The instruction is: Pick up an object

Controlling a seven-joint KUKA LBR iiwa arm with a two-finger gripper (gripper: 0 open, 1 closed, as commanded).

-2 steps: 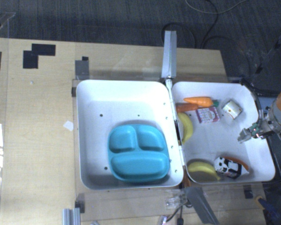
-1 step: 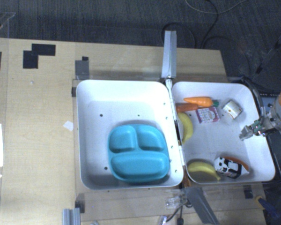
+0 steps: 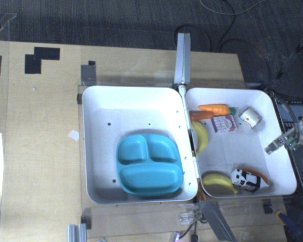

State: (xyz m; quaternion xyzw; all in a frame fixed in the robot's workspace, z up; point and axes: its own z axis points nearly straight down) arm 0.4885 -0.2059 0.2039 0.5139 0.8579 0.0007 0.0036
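The right bin holds several small objects. An orange carrot lies at its far side, with a pink and white carton just below it and a small white cylinder to the right. A yellow banana rests against the left wall. Another yellow fruit and a black and white toy lie at the near side. My gripper hangs over the bin's right rim, apart from all of them and with nothing visibly in it.
The left bin holds a blue divided plate. A grey metal post stands behind the wall between the bins. Bare floor shows in the middle of the right bin, and cables lie on the dark floor beyond the bench.
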